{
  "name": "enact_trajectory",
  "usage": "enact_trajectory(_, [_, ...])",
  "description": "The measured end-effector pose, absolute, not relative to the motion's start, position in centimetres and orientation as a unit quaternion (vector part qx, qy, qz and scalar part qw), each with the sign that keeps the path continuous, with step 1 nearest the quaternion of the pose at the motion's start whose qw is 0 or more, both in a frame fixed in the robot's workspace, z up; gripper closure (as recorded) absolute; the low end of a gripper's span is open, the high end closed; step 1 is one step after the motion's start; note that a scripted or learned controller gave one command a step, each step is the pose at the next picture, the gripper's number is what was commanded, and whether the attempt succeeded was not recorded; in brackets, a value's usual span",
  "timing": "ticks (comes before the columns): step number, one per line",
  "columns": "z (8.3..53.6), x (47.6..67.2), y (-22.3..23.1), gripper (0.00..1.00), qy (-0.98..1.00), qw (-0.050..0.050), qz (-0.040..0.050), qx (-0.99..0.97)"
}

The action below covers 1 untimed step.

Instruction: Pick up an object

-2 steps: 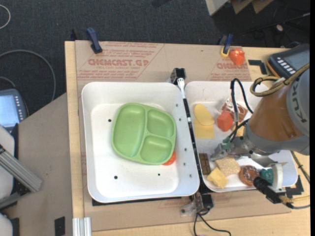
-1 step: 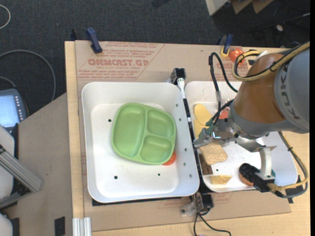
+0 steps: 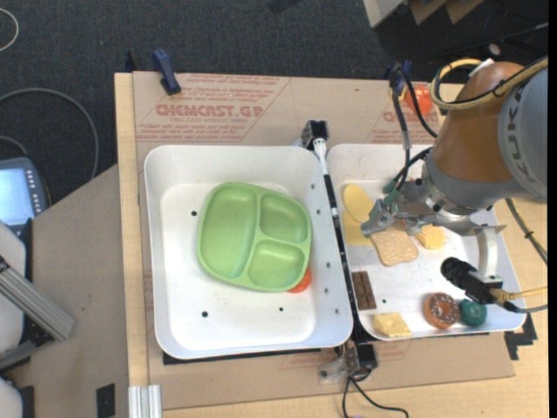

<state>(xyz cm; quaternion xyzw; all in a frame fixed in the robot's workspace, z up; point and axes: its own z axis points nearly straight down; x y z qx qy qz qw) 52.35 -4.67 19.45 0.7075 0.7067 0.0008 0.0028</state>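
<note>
Presently, right bin (image 3: pixel 509 320): gripper (image 3: pixel 383 219) low above cracker (image 3: pixel 396 248), yellow chip (image 3: pixel 357 202) just beside; finger state could not be told. Also held: chocolate bar (image 3: pixel 362 289), cheese piece (image 3: pixel 392 324), donut (image 3: pixel 441 310), teal ball (image 3: pixel 473 313). Left bin (image 3: pixel 165 233): green divided plate (image 3: pixel 255 236)

Two bins side by side on worktop (image 3: pixel 218 103). Left bin (image 3: pixel 165 259): divided plate (image 3: pixel 254 235) near centre, small round item (image 3: pixel 300 283) peeking from under plate's near right edge. Right bin (image 3: pixel 498 259): oval piece (image 3: pixel 357 201) at far left, cracker (image 3: pixel 396 248) just right and nearer, small wedge (image 3: pixel 432 237) right of cracker. Bar (image 3: pixel 362 289) along left wall, square piece (image 3: pixel 392 324) at near edge, doughnut (image 3: pixel 441 310) right of it, ball (image 3: pixel 473 313) beside doughnut. Hand (image 3: pixel 381 218) over bin's far left part, touching cracker's far edge.
</note>
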Motion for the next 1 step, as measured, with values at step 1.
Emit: enact_trajectory(1, [27.39, 49.05, 2.49, 1.00, 0.710, 0.001, 0.0041, 0.704])
